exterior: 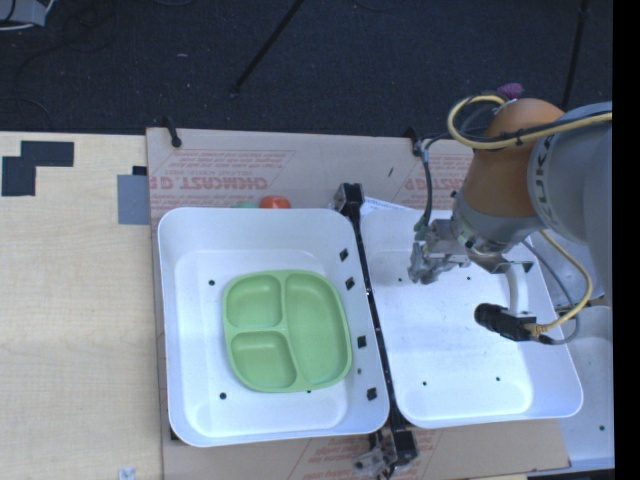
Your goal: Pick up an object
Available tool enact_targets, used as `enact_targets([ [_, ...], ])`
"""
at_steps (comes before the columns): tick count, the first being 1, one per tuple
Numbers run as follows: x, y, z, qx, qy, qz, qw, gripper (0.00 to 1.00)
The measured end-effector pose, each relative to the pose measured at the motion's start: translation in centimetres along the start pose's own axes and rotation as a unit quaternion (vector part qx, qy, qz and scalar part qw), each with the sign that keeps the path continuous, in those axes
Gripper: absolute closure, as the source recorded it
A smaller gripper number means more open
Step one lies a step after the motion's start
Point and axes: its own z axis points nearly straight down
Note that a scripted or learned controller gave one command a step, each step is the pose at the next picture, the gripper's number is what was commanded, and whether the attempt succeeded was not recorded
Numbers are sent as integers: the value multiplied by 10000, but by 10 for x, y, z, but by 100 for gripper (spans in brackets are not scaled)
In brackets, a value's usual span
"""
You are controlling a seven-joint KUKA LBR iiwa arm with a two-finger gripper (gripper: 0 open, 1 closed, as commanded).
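White plastic bins, 2 of them, sit side by side on the bench. The left bin (190,268) holds a green divided plate (287,330), 3 compartments, lying flat near the bin's centre. The right bin (470,388) has my arm (520,183) over its far part; I see no loose object on its floor. The gripper (428,265) hangs low over the far-left area of the right bin, just right of the divider between bins, and well apart from the plate. Its state I cannot tell from this angle; nothing visible is carried under it. A small orange-red object (274,203) lies outside the bins, just beyond the far rim of the left bin; too small to identify, w/ a hint of green beside it.

Step in hand, as I judge it: pre-grasp, w/ target not yet reached. The only clear candidate for pickup is the plate.

Next move, as I judge it: travel left across the divider, clearing both rims, then descend over the plate. A flat plate gives little to pinch from above, so approx. alignment on its raised rim or on a rib between compartments looks best. Risk: it slides or tips on the smooth bin floor.
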Motion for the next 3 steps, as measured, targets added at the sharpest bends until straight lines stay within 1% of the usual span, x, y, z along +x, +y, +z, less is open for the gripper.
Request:
enact_targets([
  [1, -4, -7, -60, -42, -5, 13, 10000, 100],
  [2, -5, -6, -113, -46, -6, -24, 10000, 100],
  [3, 56, 6, -104, -18, 7, -45, 10000, 100],
])
